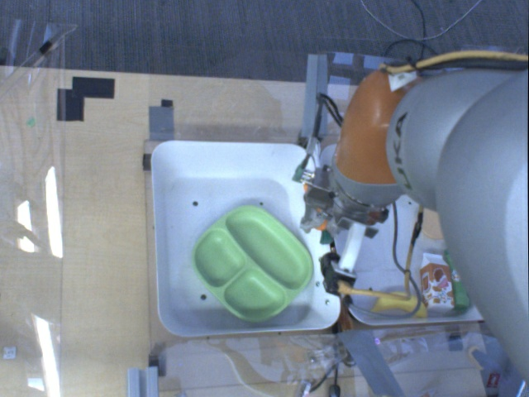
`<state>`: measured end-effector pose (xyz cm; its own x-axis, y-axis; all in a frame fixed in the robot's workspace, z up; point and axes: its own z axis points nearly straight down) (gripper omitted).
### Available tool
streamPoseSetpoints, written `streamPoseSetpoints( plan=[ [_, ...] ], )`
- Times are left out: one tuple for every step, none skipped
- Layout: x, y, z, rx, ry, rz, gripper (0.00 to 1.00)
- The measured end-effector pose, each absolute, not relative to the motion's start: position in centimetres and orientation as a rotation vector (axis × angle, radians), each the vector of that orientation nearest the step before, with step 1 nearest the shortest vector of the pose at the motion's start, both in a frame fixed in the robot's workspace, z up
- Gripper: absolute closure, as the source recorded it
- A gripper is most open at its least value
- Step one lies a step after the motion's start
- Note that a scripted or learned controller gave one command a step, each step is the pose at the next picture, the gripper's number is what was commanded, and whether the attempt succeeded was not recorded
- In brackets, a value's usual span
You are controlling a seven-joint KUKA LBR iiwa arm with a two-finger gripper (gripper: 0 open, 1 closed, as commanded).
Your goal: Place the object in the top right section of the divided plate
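Setting: robotics lab test cell. Evidence: large grey industrial arm with orange wrist band, exposed cables looping across the dark grey ribbed carpet floor. Pale wooden bench top carries black square tape markers and grey metal corner brackets fixing a shallow white plastic bin in place. A clear acrylic panel reflects light at the left. Props in the bins are toy-like: light green three-section divided plate, small printed carton.
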<state>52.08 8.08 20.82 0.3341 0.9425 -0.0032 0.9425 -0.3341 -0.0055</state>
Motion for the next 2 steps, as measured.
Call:
streamPoseSetpoints(
  plan=[
    [52.2, 8.12, 21.68, -2.556, -1.822, 0.011, 1.0],
    [52.19, 8.13, 21.68, -2.556, -1.822, 0.011, 0.0]
  ],
)
